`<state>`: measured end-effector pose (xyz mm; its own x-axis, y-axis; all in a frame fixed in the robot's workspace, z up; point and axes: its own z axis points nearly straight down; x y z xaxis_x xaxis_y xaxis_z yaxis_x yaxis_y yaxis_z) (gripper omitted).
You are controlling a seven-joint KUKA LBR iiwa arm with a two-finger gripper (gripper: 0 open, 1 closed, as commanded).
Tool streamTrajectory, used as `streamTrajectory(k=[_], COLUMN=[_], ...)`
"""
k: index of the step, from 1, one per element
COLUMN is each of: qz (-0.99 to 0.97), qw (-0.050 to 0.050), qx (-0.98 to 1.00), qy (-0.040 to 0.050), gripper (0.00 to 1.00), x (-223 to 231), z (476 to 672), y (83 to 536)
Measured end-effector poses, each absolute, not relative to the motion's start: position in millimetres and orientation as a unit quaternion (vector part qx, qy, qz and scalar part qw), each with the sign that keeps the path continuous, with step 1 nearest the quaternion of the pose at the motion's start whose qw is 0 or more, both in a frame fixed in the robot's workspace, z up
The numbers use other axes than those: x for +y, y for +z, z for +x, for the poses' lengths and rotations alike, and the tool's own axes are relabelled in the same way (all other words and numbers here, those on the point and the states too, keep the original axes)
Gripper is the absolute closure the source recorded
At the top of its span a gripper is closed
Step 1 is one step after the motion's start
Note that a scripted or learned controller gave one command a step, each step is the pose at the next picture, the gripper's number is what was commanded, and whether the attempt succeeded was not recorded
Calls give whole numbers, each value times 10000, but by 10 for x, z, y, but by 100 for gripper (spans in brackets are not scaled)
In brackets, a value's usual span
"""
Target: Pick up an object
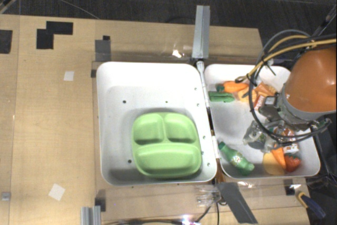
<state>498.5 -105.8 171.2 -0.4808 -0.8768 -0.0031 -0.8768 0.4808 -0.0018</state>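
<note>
My arm, with its orange band, hangs over the right bin. The gripper is low inside that bin, near its right half, among tangled cables. Just below it lie an orange-yellow piece and a red toy in the bin's front right corner. A green bottle lies at the bin's front left. At the back sit an orange carrot-like toy and a green stick-shaped piece. The wrist hides whatever is directly under it.
The left bin holds a green three-compartment plate toward its front. A grey metal post stands behind the divider between the bins. Wooden bench surface stretches to the left.
</note>
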Motion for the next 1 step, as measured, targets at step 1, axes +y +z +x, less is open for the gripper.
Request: streamTrajectory(k=[1], qz=[-5580], qw=[36], qx=[8299], qy=[-3], gripper=[100], x=[-751], z=[5440], y=[2011])
